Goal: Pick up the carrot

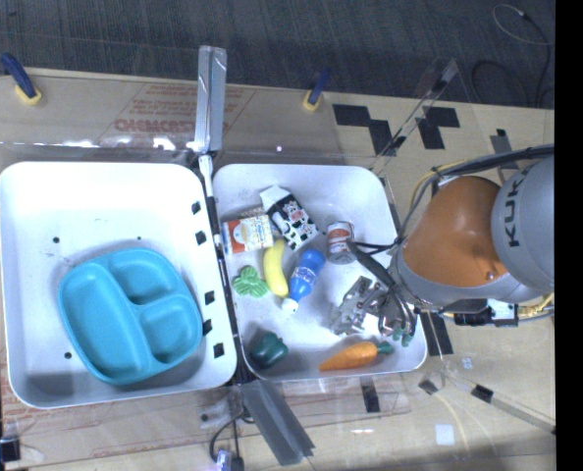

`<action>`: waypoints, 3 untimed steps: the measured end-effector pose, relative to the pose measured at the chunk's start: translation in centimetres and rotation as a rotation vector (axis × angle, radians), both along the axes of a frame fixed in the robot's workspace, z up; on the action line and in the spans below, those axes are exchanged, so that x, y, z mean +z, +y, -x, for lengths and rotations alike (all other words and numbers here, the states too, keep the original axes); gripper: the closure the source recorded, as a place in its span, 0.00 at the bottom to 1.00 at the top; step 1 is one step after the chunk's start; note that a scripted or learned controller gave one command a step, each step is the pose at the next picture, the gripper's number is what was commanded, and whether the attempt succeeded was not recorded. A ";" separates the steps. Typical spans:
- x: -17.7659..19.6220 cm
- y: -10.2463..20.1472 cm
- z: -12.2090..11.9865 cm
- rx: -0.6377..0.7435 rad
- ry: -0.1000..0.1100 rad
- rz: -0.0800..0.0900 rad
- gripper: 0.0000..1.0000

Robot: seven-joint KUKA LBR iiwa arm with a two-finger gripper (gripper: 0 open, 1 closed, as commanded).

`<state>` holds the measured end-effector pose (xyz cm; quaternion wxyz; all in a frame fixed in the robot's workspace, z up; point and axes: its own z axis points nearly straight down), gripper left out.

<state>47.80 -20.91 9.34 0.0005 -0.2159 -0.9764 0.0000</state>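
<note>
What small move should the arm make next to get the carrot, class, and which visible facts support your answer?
Probably a short move toward the near wall of the right bin, then down. The gripper sits just above the carrot in this view, slightly off it, and nothing is seen between them. The carrot lies flat against the bin's near wall.

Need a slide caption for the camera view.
Gripper hovers just above the carrot in the right bin.
</note>
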 end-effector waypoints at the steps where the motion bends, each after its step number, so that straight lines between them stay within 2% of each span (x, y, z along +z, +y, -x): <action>1: 0.3 0.0 0.0 0.065 -0.002 0.000 0.00; 2: 0.9 0.0 0.0 0.259 -0.003 0.001 0.00; 3: 0.5 0.0 0.0 0.357 -0.002 0.000 0.00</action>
